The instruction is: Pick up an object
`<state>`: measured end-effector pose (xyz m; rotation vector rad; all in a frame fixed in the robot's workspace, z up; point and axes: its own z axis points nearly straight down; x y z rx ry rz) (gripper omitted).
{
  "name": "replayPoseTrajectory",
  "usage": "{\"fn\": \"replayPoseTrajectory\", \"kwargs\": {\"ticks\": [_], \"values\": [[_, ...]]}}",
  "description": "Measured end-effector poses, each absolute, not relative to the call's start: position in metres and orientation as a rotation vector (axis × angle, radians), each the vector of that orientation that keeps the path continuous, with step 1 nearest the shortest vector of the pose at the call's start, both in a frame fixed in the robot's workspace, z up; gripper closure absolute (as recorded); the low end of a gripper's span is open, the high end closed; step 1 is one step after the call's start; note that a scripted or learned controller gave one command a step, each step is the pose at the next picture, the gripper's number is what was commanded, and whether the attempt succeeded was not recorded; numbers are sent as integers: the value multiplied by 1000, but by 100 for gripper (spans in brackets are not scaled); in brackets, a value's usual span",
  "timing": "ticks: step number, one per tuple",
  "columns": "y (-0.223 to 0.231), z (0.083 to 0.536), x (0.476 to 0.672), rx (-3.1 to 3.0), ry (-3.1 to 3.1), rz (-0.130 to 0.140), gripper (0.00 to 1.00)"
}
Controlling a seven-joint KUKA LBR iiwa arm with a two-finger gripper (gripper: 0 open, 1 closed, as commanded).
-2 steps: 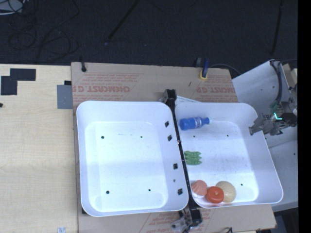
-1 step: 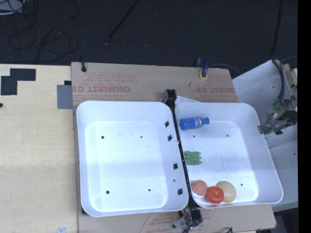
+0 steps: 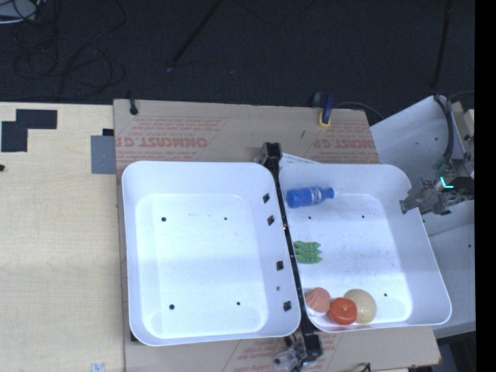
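Note:
The right bin holds a blue bottle lying on its side near the far left corner. A small green ridged object lies by the bin's left wall. In the near left corner sit a pink piece, a red round object and a pale tan round object, all close together. My gripper is at the right bin's far right rim, outside the bin and well apart from every object. It is dark and small at this angle.
The left bin sits beside the right one, with a black divider clamp between them. Cardboard lies under both bins. A blue and yellow clip stands at the cardboard's far edge.

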<state>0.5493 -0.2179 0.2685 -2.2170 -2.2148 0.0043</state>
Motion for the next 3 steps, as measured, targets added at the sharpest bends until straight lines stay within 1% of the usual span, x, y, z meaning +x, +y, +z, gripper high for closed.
{"fn": "replayPoseTrajectory", "kwargs": {"ticks": [1, 2, 3], "values": [[-218, 278, 549, -2214, -2217, 4, 100], [-218, 278, 549, -2214, -2217, 5, 0], [-219, 287, 549, -2210, -2219, 4, 100]]}}
